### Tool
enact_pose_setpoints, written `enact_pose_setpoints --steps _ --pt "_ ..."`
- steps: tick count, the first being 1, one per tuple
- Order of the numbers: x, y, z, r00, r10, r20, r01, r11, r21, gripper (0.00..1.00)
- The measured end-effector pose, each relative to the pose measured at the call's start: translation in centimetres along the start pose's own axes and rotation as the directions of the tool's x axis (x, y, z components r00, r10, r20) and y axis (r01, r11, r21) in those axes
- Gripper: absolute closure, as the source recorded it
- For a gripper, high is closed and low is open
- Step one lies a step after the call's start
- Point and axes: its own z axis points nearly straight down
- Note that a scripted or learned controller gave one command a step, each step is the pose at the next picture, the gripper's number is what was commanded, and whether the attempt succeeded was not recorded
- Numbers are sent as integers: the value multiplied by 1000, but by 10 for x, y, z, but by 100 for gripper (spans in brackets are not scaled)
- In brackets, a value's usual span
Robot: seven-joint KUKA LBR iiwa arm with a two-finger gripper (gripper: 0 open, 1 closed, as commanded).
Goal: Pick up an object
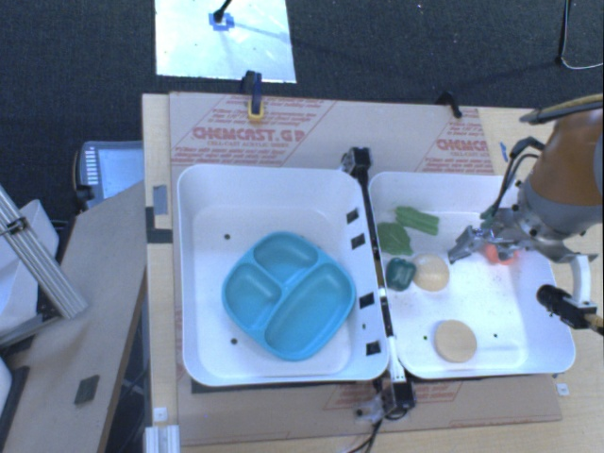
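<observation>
The right bin (538, 352) holds several small objects. A light green piece (417, 220) and a darker green leaf-like piece (394, 240) lie at its back left. A dark green pepper-like object (401, 274) rests beside a cream ball (432, 274). A tan round disc (456, 341) lies near the front. My gripper (483, 244) hangs low over the middle of this bin, right of the cream ball. A small orange-red object (501, 254) shows just beneath it, partly hidden by the gripper body.
The left bin (203, 347) contains a blue divided plate (288, 293). A black-clipped divider (370, 253) joins the two bins. The arm's wrist (566, 182) looms over the right bin's back right corner. A black part (566, 307) sticks out by the right wall.
</observation>
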Motion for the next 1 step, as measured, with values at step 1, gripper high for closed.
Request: enact_pose_setpoints --steps 1 --pt "-4 8 47 1000 1 0 -1 1000 0 0"
